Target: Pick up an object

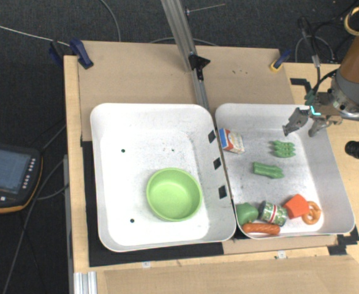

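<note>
A lime-green bowl point(174, 193) is seen in the left white bin point(106, 127). Right of the bowl, two darker green pieces point(268, 170), an orange block point(296, 206) and a red sausage point(261, 228) are seen.

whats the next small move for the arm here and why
Probably a short drop down and slightly left onto the ridged green toy. The gripper hangs open above the right bin, holding nothing, and that toy is the nearest item, lying apart from its neighbours with free floor around it for the jaws.
</note>
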Controlling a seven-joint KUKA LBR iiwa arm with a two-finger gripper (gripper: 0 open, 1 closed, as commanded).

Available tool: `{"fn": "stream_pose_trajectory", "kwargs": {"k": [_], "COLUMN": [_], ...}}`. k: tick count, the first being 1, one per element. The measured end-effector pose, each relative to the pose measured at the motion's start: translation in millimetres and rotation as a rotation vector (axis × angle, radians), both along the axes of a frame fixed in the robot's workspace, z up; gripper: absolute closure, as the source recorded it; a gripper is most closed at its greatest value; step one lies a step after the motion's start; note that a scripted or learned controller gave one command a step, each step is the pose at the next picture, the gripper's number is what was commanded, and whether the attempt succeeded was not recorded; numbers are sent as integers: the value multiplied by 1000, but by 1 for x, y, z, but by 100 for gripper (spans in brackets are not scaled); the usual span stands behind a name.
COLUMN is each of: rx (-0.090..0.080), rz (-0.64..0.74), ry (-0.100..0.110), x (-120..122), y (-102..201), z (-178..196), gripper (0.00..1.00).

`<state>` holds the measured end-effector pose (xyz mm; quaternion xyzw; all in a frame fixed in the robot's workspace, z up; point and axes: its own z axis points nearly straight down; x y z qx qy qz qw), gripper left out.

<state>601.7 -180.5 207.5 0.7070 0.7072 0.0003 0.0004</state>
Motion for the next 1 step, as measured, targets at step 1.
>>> {"fn": "stream_pose_trajectory", "kwargs": {"k": [1], "rx": [0], "rz": [0], "ry": [0], "x": [0], "y": [0], "z": [0], "gripper": [0]}}
